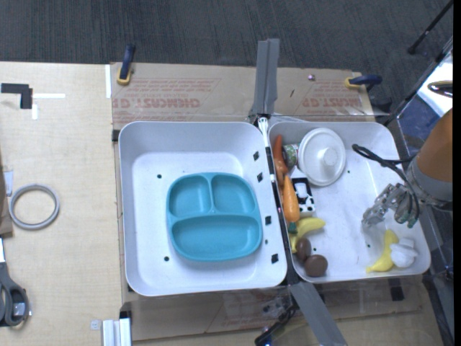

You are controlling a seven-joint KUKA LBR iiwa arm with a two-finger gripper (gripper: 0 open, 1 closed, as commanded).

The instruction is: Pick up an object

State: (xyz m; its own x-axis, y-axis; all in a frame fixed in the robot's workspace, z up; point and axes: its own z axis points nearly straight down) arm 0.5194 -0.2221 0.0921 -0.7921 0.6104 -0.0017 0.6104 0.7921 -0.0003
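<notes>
Camera view: the gripper (383,209) hangs low over the right bin (346,254), near its right wall. Whether it is released or clenched cannot be told — the metal parts blur together, and nothing is seen held.

Candidate objects lie in that bin. A yellow soft-looking piece (385,254) with a white lump (405,251) sits just below the gripper. A white domed lid (321,156), an orange carrot (289,197), a banana (310,226) and two brown rounded items (310,258) crowd the left wall.

Procedure, as judged: centre over the nearest yellow piece, descend vertically, close across its narrow width — clear of the wall.

The left bin (144,193) holds a smooth teal divided plate (214,215).
</notes>
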